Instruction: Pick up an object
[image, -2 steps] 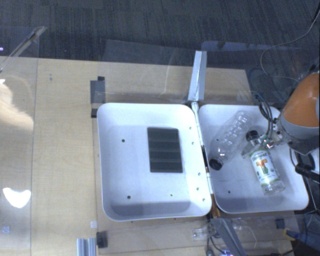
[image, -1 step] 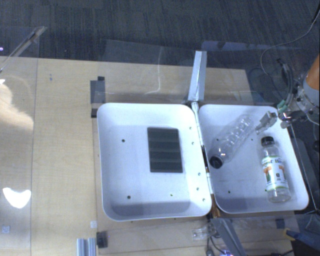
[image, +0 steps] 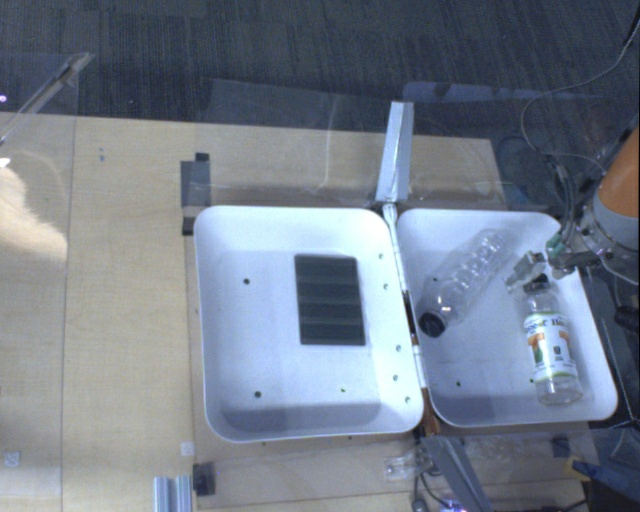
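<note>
Metal at the right bin's (image: 600, 345) far edge is your end effector (image: 535, 268), poised just above the cap end of the labelled bottle (image: 550, 350), likely lining up a grab; you cannot tell whether it is spread or pressed together. Two bottles lie in that bin: the labelled one near the right wall, and a clear one (image: 462, 280) with a black cap, slanting toward the middle. One dark ribbed pad (image: 329, 300) lies in the left bin (image: 230, 330).

Two bins side by side on the bench (image: 120, 300): the left bin (image: 225, 330) holds a ridged block (image: 330, 299) at its middle; the right bin (image: 470, 395) holds a capped bottle (image: 462, 280) lying toward its left and a labelled bottle (image: 550, 350) near its right wall, with the gripper (image: 540, 268) between their upper ends.
</note>
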